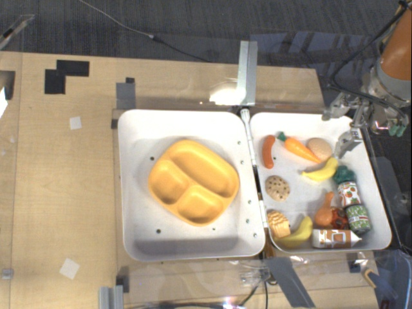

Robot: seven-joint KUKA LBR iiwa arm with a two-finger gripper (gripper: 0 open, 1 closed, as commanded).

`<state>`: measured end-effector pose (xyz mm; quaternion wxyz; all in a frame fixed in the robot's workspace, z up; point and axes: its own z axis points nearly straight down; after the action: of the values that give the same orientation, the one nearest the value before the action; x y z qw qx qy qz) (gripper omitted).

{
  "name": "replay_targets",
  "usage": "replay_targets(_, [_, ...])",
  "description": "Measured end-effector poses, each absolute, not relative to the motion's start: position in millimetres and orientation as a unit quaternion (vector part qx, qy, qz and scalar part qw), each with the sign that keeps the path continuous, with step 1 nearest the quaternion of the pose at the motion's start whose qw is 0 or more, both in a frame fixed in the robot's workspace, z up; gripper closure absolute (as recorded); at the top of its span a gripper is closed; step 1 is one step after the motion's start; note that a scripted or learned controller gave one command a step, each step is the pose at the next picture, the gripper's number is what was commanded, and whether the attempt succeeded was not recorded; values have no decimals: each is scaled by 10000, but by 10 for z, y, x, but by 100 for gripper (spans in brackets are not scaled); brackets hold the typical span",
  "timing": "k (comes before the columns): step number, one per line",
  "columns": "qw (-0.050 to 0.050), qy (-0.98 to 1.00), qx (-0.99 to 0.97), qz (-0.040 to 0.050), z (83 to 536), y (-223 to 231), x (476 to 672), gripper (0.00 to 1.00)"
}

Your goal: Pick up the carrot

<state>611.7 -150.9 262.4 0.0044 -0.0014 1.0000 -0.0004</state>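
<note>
Pincer (348, 141): hangs over the right bin's (380, 192) far right corner; I cannot tell its state. Carrot (297, 147): lies untouched in that bin's far half, well left of the pincer, beside a tan egg-shaped piece (319, 149) and above a banana (322, 170). Step, I judge: approach. Next: travel left, align along the carrot, descend.

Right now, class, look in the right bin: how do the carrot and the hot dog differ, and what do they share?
The carrot tapers to a point and has a green top; the hot dog is rounded at both ends with no green. The carrot lies slanted, its tip toward the banana; the hot dog lies lengthwise along the bin's left wall. The carrot is orange, the hot dog redder. Both are long, thin toy foods in the right bin.
</note>
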Motion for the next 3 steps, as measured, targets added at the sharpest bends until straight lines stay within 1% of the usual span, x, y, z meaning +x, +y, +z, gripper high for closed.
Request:
replay_targets(1, [36,9976,-695,0,1997,-1481,6572,0])
replay_targets(2, [14,9963,-857,-7,888,-1396,6670,0])
replay_targets(3, [122,9961,-879,-28,1047,-1382,6723,100])
